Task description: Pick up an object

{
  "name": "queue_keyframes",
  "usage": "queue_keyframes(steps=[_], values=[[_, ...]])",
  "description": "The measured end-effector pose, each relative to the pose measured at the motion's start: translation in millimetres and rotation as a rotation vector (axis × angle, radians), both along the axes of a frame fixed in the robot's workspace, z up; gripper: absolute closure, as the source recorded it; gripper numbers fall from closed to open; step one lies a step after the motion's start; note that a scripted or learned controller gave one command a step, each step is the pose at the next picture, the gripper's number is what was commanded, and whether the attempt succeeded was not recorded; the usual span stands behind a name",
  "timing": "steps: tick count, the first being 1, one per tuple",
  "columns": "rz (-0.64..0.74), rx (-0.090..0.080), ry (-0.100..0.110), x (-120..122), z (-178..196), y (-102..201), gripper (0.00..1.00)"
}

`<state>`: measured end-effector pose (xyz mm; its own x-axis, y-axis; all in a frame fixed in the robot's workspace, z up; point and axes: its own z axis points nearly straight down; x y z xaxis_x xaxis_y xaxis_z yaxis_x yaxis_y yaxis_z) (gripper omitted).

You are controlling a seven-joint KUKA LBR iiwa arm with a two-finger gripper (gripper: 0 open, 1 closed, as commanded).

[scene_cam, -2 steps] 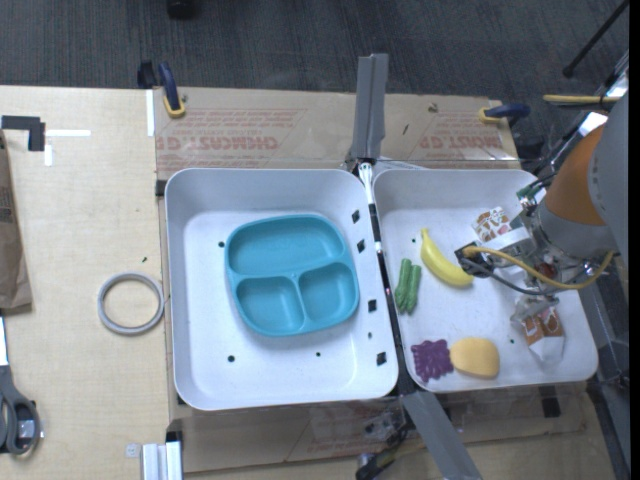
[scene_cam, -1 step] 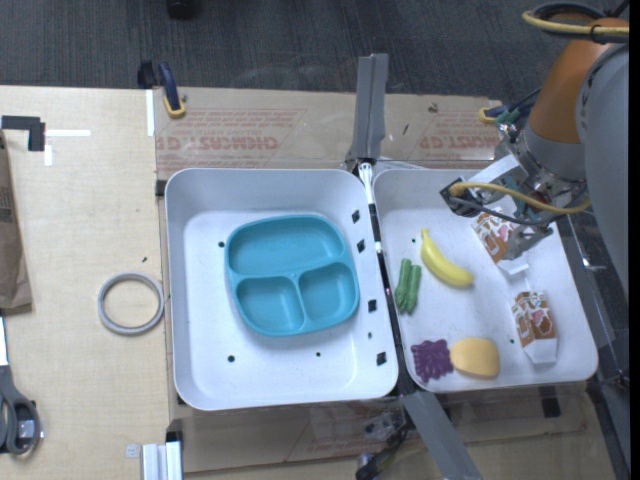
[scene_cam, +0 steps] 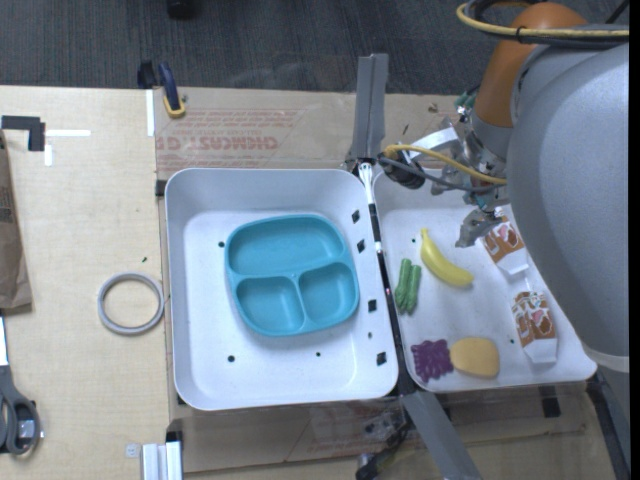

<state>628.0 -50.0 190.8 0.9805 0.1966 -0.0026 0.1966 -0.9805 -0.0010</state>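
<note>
Two bins point(scene_cam: 190, 298), gripper point(scene_cam: 478, 223) near banana point(scene_cam: 444, 263), grip state unclear, bean pods point(scene_cam: 407, 286) beside.

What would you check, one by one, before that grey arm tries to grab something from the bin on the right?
1. Things to pick lie in the right white bin: ok; yellow plastic banana, green bean pods, purple grape bunch, yellow-orange rounded lump, two small printed cartons.
2. Hand over that bin: ok, beside the banana.
3. Hand holds nothing: cannot tell.
4. Banana lies apart from the beans: ok.
5. Blue three-part plastic tray out of the way: ok, in the left bin.
</note>
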Motion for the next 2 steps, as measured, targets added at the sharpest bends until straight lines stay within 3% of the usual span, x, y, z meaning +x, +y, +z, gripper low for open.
queue_keyframes(steps=[1,2], values=[[0.02,0.0,-0.002,25.0,7.8,41.0,0.0],[0.019,0.0,-0.002,25.0,8.0,40.6,0.0]])
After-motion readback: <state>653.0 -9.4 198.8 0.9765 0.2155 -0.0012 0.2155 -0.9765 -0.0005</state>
